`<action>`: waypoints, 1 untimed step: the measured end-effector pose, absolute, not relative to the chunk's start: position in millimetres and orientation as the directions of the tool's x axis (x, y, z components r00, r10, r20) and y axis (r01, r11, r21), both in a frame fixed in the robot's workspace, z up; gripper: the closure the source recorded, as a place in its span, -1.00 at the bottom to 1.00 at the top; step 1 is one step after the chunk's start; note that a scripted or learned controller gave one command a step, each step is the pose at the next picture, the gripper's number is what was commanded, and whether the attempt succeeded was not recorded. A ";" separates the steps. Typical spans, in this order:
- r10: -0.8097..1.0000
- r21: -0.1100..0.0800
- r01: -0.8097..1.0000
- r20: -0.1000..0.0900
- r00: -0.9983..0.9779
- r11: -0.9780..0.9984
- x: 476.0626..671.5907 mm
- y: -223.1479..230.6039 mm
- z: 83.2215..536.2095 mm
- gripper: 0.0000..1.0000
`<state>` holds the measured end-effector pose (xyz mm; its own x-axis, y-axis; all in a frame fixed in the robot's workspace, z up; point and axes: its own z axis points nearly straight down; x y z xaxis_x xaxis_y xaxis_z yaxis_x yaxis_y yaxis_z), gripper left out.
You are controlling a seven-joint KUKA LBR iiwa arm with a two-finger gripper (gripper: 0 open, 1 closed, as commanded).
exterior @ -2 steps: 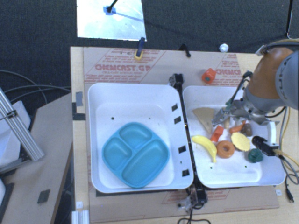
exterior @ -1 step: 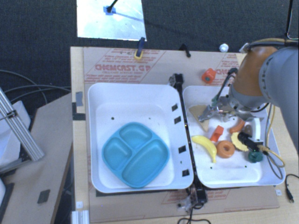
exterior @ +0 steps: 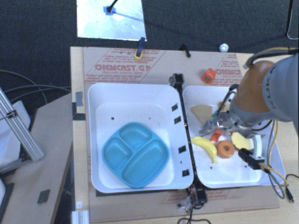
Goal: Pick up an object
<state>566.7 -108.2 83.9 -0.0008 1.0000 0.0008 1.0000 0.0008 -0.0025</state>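
Observation:
The right bin (exterior: 233, 175) holds several small toys: a yellow banana (exterior: 206, 146), a brown doughnut ring (exterior: 226, 149), a small red-orange piece (exterior: 215, 135), a pale yellow piece (exterior: 240, 141) and a tan flat piece (exterior: 202, 111). My gripper (exterior: 212, 123) is low in this bin, pointing left, its tips just above the red-orange piece and beside the tan piece. The arm's wrist (exterior: 252, 97) covers the bin's upper right part. Nothing shows clearly between the fingers.
The left bin (exterior: 110, 99) holds a blue divided plate (exterior: 135, 154). A black divider with clips (exterior: 182, 125) runs between the bins. An orange object (exterior: 209, 75) and a yellow-blue clip (exterior: 139, 50) lie on the cardboard behind the bins. Cables trail at the right bin's lower right.

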 end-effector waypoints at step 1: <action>1.000 0.004 1.000 -0.001 -0.002 0.002 569.6 -108.7 95.2 1.00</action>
